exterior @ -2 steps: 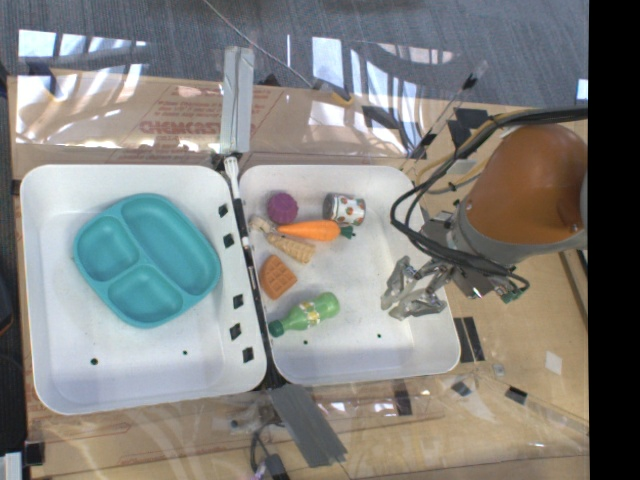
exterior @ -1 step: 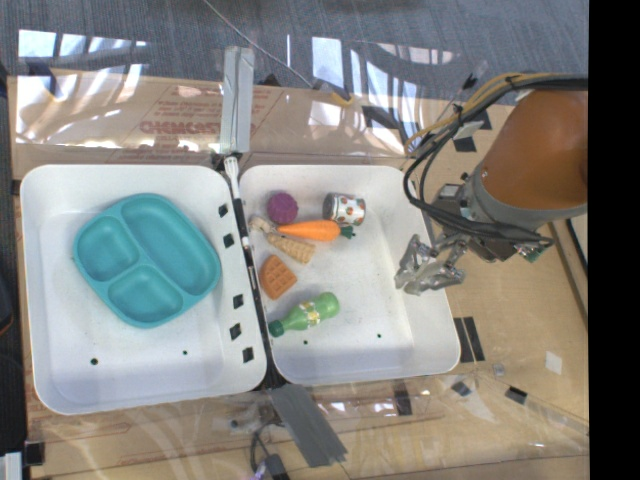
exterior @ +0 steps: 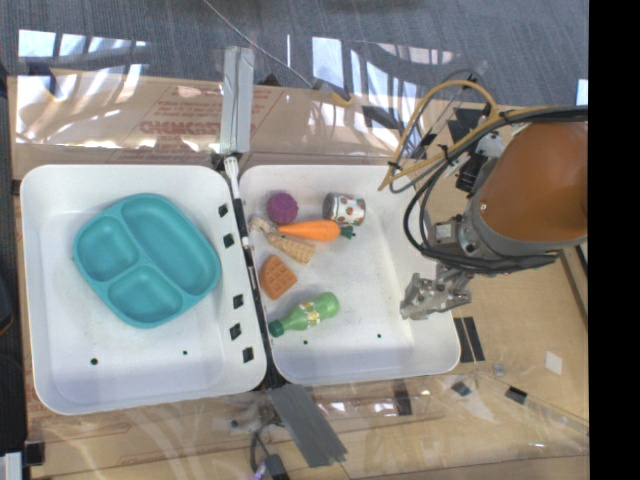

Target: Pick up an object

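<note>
The right bin [exterior: 390, 353] holds a purple ball [exterior: 282, 206], a small printed can [exterior: 345, 208], an orange carrot [exterior: 312, 231], a waffle cone [exterior: 288, 244], an orange waffle piece [exterior: 278, 276] and a green bottle [exterior: 304, 315]. My gripper [exterior: 428, 298] hangs over the right edge of that bin, well to the right of all the objects. Nothing sits between its fingers, which look close together.
The left bin [exterior: 60, 368] carries a teal divided plate [exterior: 146, 258]. A ridge [exterior: 240, 268] with black clips separates the two bins. Cables loop above the arm's wrist [exterior: 440, 128]. Brown bench surface lies to the right of the bins.
</note>
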Action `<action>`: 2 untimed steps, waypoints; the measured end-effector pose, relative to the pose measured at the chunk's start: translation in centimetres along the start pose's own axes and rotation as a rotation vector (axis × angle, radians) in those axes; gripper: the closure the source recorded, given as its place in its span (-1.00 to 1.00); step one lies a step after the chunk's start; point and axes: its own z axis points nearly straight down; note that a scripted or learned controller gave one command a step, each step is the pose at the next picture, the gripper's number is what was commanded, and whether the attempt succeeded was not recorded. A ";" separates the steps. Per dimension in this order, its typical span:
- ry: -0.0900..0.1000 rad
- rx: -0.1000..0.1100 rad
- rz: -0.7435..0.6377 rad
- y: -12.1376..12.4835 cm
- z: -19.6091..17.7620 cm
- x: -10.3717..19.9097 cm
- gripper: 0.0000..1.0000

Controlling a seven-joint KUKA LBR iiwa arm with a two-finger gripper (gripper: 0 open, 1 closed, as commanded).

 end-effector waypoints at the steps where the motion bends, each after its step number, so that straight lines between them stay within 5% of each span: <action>1: 0.000 -0.002 -0.303 1.5 3.2 0.5 1.00; 2: 0.000 0.004 -0.593 1.4 2.7 0.5 1.00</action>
